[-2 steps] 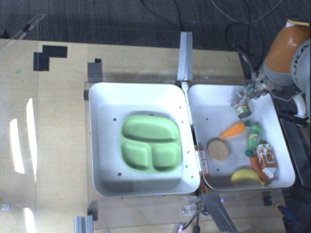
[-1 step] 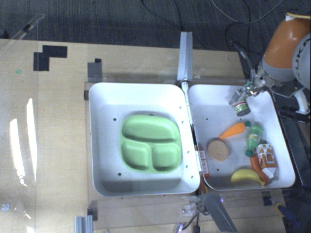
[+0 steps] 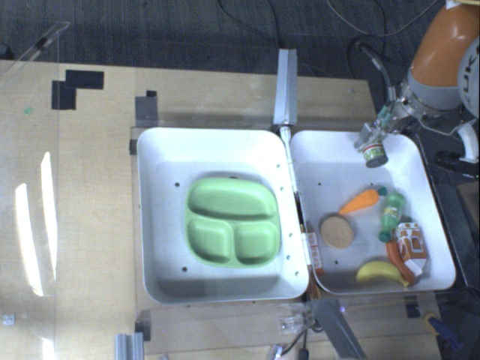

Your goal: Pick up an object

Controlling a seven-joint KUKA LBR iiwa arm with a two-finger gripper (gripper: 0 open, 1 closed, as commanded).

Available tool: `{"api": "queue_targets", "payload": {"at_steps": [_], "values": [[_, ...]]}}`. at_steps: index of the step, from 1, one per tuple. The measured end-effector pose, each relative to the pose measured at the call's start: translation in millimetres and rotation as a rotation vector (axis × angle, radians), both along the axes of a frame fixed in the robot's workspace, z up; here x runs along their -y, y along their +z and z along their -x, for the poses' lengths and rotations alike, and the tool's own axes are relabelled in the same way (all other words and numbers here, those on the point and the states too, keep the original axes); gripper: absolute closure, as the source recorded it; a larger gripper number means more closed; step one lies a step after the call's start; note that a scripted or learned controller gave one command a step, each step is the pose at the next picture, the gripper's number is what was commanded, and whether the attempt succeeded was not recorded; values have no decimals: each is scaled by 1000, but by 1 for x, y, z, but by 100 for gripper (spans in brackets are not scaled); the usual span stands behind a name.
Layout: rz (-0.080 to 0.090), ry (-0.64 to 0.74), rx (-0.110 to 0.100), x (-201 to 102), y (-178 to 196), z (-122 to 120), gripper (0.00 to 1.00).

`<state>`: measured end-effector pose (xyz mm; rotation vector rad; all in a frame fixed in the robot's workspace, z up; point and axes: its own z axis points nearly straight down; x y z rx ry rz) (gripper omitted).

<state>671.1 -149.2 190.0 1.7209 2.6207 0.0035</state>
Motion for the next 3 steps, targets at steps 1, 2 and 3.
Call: {"api": "queue_targets", "payload": {"at_steps": [1,2,3], "values": [[2,6,6,-1,10,-2,100],[1,127,1,-18,116,0,100],[-1,141,-4,-65,47,1,100]]}}
